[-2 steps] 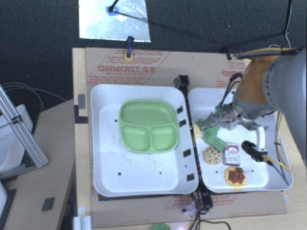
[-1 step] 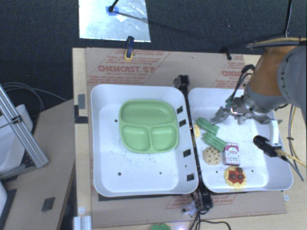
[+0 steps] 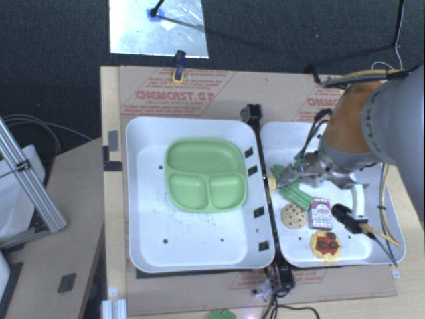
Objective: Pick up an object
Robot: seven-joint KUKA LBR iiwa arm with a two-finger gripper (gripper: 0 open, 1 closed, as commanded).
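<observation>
I reach in from the right, and my gripper [image 3: 291, 176] hangs low over the left half of the right bin [image 3: 287, 140], close to the wall it shares with the left bin [image 3: 153, 234]. Whether my grip is open or closed, and whether anything is in it, I cannot tell: my own wrist and arm cover that spot from above.

The shared wall is the tight edge. It lies just to the left of me, and a row of small black clips [image 3: 253, 171] sits along it on the left bin's side. Toward the top of the view the right bin's floor is bare up to its far wall, so that is the open side. Toward the near wall it is crowded. A cookie [image 3: 292, 215] and a pink box [image 3: 320, 212] lie side by side, near each other but apart. A yellow round toy with red on top [image 3: 325, 244] lies nearer the front rim. My arm covers the bin's right side.

The green pod-shaped toy [image 3: 297, 195] lies flat on the bin floor, just below my gripper in the view and just above the cookie. Its long axis runs on a slant, from upper left near the shared wall down to lower right toward the pink box. Its upper-left end sits closest to me. Another small bit of green shows right by my tip, against the shared wall; I cannot tell whether it belongs to the same toy.

In the left bin a green plate [image 3: 206, 175] with three compartments rests near the middle, with bare white floor all around it.
</observation>
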